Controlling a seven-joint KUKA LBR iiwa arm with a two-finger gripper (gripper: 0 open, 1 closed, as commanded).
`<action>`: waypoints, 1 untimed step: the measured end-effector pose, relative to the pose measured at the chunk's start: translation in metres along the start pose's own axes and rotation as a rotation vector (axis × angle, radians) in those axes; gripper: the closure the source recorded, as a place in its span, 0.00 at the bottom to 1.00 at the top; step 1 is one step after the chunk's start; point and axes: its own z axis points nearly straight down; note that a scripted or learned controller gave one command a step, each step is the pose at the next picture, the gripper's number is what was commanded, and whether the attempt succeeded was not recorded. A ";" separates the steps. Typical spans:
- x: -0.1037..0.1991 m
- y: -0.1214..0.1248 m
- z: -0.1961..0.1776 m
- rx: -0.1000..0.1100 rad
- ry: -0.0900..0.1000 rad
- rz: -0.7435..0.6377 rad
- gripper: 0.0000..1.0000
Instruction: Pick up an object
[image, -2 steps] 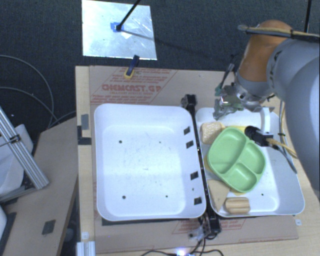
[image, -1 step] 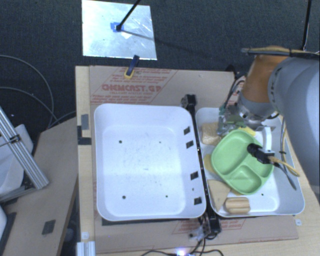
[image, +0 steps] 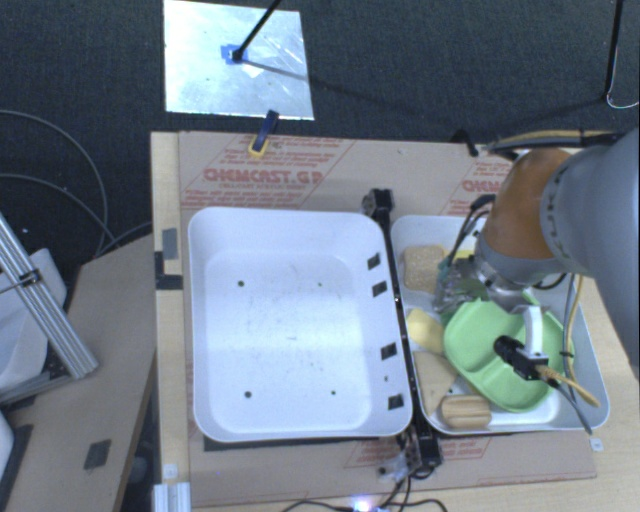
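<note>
A: Gripper state?
B: Could not be told; sat low in right bin.
A: Objects?
B: Green dish lay just below-right; tan sponge just left; yellow piece below-left; wooden block well below.

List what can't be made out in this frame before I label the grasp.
- Hand, camera view: the arm's wrist covers it; grip state unreadable.
- Green dish: top edge hidden under the arm.
- Tan sponge: right side hidden by the hand.
- Yellow piece: partly tucked under the green dish, shape unclear.
- Right bin: far corner hidden by the arm.
</note>
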 end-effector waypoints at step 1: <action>-0.001 0.003 -0.012 -0.005 -0.001 0.000 1.00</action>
